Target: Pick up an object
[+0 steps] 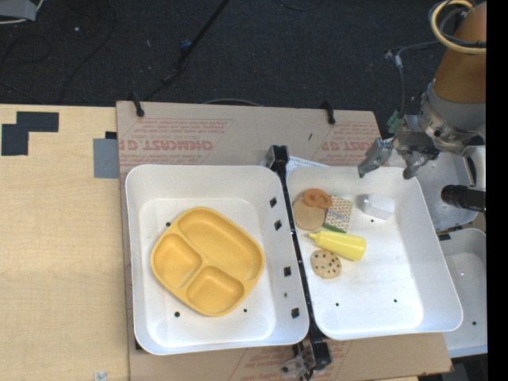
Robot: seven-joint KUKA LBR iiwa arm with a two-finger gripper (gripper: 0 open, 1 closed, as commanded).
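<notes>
My gripper point(393, 163) hangs over the far right corner of the right bin point(421, 292), its two fingers spread open with nothing between them. Below and left of it lies a small pale translucent block point(375, 205). Further left in the same bin sit a brown round piece point(317, 198), a tan disc point(308, 213) and a speckled square cracker point(340, 211). A yellow corn-like piece point(341, 244) with a green tip lies beside a chocolate-chip cookie point(325, 264).
The left bin point(151, 308) holds a yellow three-compartment tray point(206, 259). A black divider point(290, 244) separates the bins. Cardboard point(238, 137) lies behind them, and a wooden bench top point(55, 244) lies to the left.
</notes>
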